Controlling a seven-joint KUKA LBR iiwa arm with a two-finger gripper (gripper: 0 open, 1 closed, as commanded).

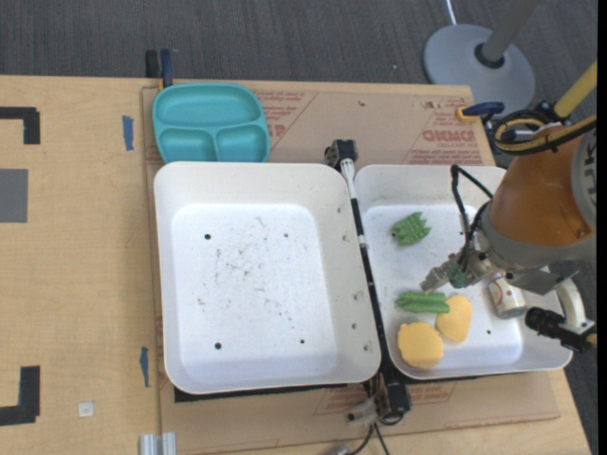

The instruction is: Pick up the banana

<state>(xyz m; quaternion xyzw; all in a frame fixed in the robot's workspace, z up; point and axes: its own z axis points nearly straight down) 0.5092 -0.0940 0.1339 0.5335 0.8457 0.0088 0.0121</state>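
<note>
Yellow and stubby, what is taken for the banana (456, 318) is seen at six o'clock in the right bin (531, 351), with a rounder yellow fruit (420, 345) just beside it at seven o'clock. The gripper (453, 275) is poised at its twelve o'clock; whether it is apart or together cannot be told. A descent centred on the banana, clear of the green pod (422, 301), is advised.

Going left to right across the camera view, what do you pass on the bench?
Teal divided tray → left white bin → black clamp between the bins → leafy green piece in the right bin → gripper → orange band of the arm.
</note>
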